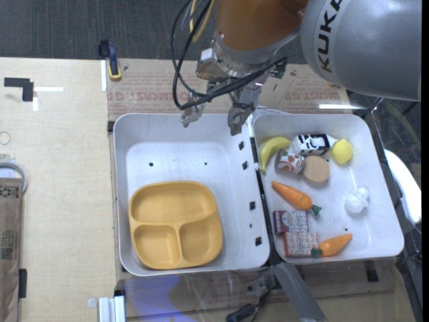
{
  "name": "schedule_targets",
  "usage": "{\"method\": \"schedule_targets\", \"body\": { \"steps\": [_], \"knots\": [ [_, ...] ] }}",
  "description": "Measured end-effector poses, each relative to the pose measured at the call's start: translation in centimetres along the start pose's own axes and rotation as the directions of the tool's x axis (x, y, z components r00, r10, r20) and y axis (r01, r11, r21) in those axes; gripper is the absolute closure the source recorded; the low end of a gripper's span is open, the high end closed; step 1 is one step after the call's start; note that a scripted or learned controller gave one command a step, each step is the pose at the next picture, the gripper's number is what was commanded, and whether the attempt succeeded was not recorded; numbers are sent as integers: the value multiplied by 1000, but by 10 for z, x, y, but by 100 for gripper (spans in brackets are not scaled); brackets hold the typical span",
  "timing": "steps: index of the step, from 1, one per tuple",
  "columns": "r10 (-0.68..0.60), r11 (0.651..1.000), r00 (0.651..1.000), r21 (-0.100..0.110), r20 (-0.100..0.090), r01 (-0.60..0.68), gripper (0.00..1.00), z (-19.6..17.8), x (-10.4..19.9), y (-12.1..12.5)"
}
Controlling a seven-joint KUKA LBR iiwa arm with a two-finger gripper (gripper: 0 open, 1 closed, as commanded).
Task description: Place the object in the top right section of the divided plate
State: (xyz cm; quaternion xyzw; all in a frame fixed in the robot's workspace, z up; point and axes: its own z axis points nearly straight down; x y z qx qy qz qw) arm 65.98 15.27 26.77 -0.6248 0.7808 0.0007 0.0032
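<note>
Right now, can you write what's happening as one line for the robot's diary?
tool: open, holding nothing, above left bin's far edge | divided plate: bare | toy food: in right bin

Robotics lab bench sitting under an overhead camera, KUKA arm point(348, 25) filling the upper right, two white bins point(127, 180) lying centre frame, toy food, taped plywood top point(53, 180) stretching left.

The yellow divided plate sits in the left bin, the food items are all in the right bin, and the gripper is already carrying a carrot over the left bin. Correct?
Not quite. The camera view shows nothing between the fingers of the gripper; both carrots lie in the right bin. The rest holds: the yellow divided plate sits in the left bin, and the gripper hangs over that bin's far edge.
</note>
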Motion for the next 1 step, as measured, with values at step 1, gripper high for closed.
{"method": "schedule_targets", "body": {
  "steps": [1],
  "knots": [
    [-47, 999, 999, 0, 0, 47, 0, -175, 13, -3]
  ]
}}
